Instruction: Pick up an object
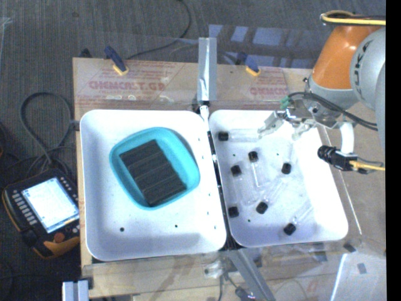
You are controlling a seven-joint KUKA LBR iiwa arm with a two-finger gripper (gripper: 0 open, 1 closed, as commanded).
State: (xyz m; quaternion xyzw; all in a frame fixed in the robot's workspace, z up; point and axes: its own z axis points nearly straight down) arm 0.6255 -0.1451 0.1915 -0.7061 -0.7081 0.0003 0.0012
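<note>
Several small clear vials with black caps lie scattered in the right bin (332,221): one (253,157) near the middle, one (286,167) to its right, one (223,135) at the far left corner. My gripper (283,128) hangs over the far part of this bin, open, with nothing between its fingers. One pale finger (270,125) points left and the other (296,131) points down. The closest vial lies a little below and left of the fingertips, apart from them.
The left bin (100,231) holds a blue tray (123,152) with a black ribbed block (152,172) in it. A metal post (205,74) stands behind the seam between the bins. A pendant (44,209) sits off the bench's left.
</note>
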